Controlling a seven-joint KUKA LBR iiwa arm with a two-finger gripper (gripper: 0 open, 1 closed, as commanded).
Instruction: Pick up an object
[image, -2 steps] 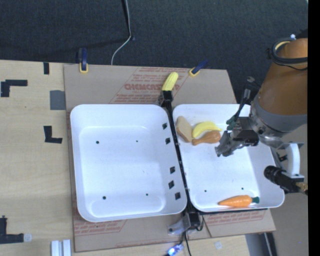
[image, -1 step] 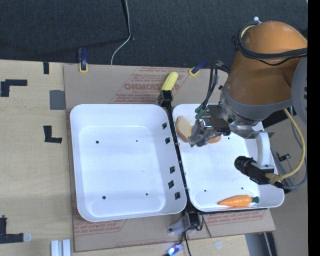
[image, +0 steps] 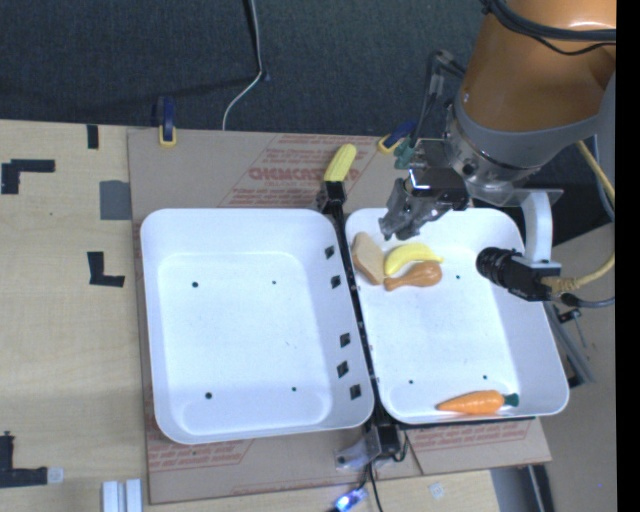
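Right bin (image: 530, 350) held three clustered toy foods near its upper left corner and one apart at the lower edge. Cluster: a tan bread slice (image: 367, 258) lying against the divider side; a yellow banana (image: 410, 256), curved, just right of the bread and touching it; a brown drumstick (image: 415, 277) directly below the banana, in contact with it, narrow end pointing toward the bread. Separate item: an orange carrot (image: 470, 403) with a green tip, lying flat along the bin's near rim, well apart from the cluster.

Gripper (image: 405, 225) was positioned just above the banana and bread, at the bin's upper left. Nothing seen between its fingers; how far they stood open could not be determined from this angle.

Left bin (image: 160, 330) showed only small dark dots on its floor.

A yellow-handled clamp (image: 337, 170) sat at the top of the divide between the bins. Cardboard sheet (image: 280, 170) beneath the bins bore red printed lettering, too faint and slanted to read reliably.
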